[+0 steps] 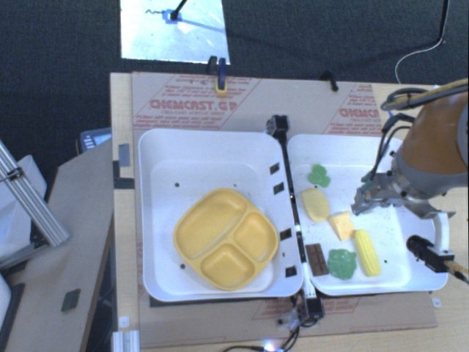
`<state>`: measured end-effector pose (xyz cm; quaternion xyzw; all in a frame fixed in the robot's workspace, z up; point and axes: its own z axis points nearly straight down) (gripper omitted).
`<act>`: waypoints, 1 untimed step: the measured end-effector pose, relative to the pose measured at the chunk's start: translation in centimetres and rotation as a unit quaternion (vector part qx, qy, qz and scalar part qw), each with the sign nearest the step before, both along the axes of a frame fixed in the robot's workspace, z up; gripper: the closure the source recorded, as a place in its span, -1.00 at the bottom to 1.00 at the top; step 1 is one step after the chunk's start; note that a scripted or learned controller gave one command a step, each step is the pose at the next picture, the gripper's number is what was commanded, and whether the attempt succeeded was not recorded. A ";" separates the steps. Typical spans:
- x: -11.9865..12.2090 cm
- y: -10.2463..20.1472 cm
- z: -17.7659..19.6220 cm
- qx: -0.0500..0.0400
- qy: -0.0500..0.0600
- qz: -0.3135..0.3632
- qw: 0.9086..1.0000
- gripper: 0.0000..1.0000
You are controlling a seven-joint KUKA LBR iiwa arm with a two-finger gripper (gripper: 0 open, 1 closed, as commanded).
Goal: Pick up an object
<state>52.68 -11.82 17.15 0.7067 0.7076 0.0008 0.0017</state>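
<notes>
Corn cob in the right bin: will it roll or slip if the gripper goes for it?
The corn cob looks long and rounded, so a sideways nudge would probably roll it. Its glossy surface looks like plastic, likely stiff, light, maybe slippery. The green piece beside it might get bumped.

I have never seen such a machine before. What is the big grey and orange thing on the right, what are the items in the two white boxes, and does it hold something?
It is a robot arm with a two-finger hand at its tip. One camera, fixed above the bench, looks down at a slant.

The left bin holds a yellow divided tray. The right bin holds toy foods: a small green piece, a pale yellow piece, an orange wedge, a yellow corn cob, a green leafy piece and a brown bar.

The hand hangs over the right bin, close above the wedge. I see nothing between its fingers.
</notes>
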 end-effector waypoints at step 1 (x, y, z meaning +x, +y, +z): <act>6.6 8.2 12.6 0.001 -0.008 0.007 1.000 1.00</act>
